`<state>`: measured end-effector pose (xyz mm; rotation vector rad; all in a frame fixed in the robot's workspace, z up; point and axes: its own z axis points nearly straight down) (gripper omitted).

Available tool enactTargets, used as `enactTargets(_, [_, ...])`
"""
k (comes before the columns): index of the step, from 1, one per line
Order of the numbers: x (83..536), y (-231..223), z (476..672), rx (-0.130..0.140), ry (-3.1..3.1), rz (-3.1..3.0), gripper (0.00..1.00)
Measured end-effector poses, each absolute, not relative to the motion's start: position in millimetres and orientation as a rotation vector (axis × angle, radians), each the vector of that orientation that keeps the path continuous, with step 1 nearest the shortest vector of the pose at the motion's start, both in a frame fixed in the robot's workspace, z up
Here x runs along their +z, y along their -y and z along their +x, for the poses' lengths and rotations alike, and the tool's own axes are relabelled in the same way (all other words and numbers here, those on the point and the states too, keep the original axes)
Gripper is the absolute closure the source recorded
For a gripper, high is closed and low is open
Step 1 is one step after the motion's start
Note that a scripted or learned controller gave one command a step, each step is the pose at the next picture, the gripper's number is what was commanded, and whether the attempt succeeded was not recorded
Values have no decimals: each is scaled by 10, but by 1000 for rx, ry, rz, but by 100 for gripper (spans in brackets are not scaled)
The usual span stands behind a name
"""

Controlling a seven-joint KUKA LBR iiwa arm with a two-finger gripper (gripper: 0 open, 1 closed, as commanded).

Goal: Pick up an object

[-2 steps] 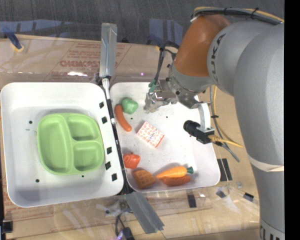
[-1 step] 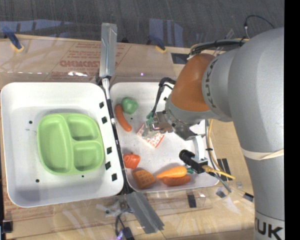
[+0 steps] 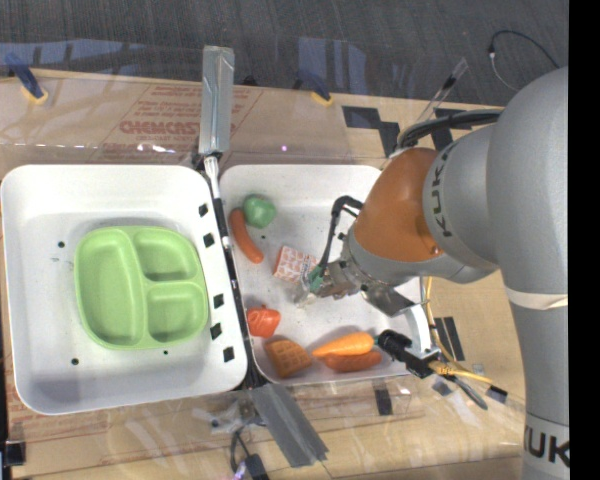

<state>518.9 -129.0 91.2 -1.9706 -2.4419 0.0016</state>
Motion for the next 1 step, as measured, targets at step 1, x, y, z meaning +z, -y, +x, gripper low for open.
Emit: enactTargets(1, [1093,1166,5866,0,2461,-1951,0])
